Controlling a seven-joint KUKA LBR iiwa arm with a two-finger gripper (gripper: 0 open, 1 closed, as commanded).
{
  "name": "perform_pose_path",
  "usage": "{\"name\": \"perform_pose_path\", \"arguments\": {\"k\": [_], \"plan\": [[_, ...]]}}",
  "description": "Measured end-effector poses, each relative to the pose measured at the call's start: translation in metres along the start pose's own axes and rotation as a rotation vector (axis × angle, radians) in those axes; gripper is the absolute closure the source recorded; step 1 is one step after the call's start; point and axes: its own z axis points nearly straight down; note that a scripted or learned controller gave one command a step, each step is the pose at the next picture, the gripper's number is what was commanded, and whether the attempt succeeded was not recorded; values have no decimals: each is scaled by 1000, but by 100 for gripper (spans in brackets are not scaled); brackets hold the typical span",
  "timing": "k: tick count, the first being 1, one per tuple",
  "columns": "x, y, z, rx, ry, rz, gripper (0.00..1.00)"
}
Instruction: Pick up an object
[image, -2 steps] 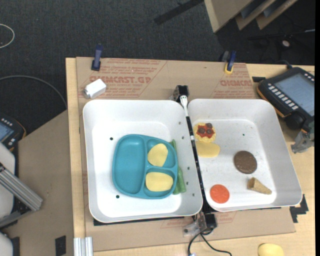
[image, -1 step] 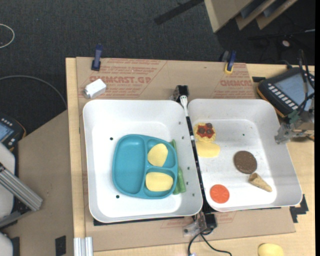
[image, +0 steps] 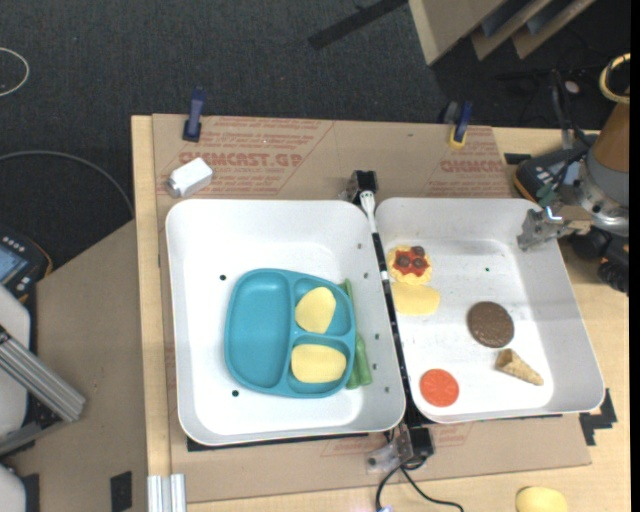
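- Camera view: gripper (image: 533, 226) at the right bin's (image: 560, 300) far right rim; finger opening cannot be told.
- Brown cookie (image: 491, 324) lies mid-bin, well apart.
- Likely light, stiff, flat; grip across its edges.

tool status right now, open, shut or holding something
Tool: at the right bin's upper right rim; open or shut cannot be told, and nothing is seen held in it.
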Motion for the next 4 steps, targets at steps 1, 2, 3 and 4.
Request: {"name": "perform_pose_path", "arguments": {"k": [1, 2, 3, 4], "plan": [[-1, -2, -15, -2, -3, 2, 100], [-2, -1, -25, -5, -6, 1, 100], [-2, -1, -36, -9, -9, -1, 100], [69, 24, -153, -12, 0, -5, 100]]}}
